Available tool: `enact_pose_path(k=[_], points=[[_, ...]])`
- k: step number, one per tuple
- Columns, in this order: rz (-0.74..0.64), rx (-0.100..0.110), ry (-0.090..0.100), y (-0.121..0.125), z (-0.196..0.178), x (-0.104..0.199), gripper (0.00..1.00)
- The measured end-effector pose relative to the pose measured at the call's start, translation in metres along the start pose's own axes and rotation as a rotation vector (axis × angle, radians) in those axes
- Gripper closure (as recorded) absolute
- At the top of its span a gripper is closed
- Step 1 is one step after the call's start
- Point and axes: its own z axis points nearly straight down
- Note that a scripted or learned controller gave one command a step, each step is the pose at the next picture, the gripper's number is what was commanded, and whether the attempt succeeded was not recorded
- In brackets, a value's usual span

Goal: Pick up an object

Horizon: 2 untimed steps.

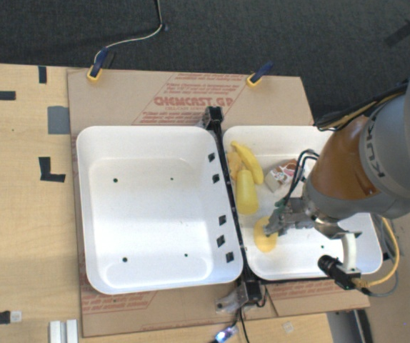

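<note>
1. A small yellow object (265, 239) is seen lying on the floor of the right bin (298, 266), near that bin's front left part; it is judged the likeliest target of the pick.
2. The jaws (280, 222) are lowered just above and beside this yellow object, seemingly touching its upper edge. Whether they are spread or pressed together cannot be told, as they are dark and small against the wrist.
3. No object is seen lifted clear of the bin floor, so the pick is judged not yet done: a grasp and a lift are left.
4. A yellow bottle (246, 191) is seen lying along the divider side of the right bin, with a banana (245, 157) behind it and a pale wrapped item (283, 174) near the arm (348, 170).
5. The left bin (91, 191) is seen beside the right one, both borne by the desk (19, 191) on a cardboard sheet (183, 95).
</note>
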Motion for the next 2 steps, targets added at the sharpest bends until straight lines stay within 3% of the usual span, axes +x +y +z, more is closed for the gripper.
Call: enact_pose_path(k=[1,2], points=[[-0.005,-0.014,-0.003,0.067,-0.083,0.042,1.0],[-0.003,-0.006,-0.001,0.028,-0.125,0.081,1.0]])
